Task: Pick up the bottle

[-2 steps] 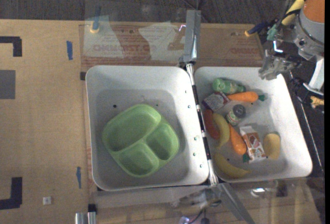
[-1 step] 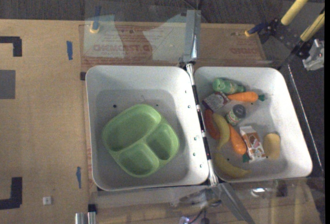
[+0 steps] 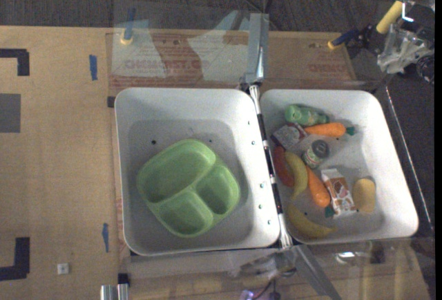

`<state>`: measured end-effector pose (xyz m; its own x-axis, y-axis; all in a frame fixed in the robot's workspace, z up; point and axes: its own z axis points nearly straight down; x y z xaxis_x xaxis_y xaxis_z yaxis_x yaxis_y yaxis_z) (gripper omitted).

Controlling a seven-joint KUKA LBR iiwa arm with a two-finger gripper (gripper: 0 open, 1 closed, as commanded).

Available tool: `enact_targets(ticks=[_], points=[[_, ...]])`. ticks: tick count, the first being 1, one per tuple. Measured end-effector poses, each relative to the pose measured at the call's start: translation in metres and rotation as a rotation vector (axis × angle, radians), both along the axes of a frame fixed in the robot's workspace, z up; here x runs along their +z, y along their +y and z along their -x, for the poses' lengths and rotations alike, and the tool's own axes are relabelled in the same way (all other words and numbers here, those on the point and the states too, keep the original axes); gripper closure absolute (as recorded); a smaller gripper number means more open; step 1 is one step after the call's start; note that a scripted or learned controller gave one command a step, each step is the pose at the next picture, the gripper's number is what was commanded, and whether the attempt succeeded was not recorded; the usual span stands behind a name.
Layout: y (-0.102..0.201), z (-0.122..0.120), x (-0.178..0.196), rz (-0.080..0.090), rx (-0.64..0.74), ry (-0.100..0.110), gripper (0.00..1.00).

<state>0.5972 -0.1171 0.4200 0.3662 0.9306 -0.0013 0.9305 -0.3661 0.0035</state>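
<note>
The bottle (image 3: 306, 114) is green with a pale label and lies on its side at the far edge of the right bin (image 3: 397, 174), cap end to the right. An orange carrot (image 3: 333, 130) lies just in front of it. My gripper (image 3: 402, 53) is at the top right of the camera view, beyond the right bin's far right corner and well away from the bottle. Nothing shows between its fingers.
The right bin also holds a small carton (image 3: 289, 135), a round jar (image 3: 318, 151), two bananas (image 3: 298, 174), a second carrot (image 3: 318, 188), a juice box (image 3: 340, 193) and a yellow potato-like piece (image 3: 364, 195). In the left bin (image 3: 131, 119) lies a green divided plate (image 3: 188, 186).
</note>
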Motion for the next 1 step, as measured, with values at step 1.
enact_targets(ticks=[1], points=[[0.0028,-0.0468,-0.0254,-0.001,-0.258,0.0,1.0]])
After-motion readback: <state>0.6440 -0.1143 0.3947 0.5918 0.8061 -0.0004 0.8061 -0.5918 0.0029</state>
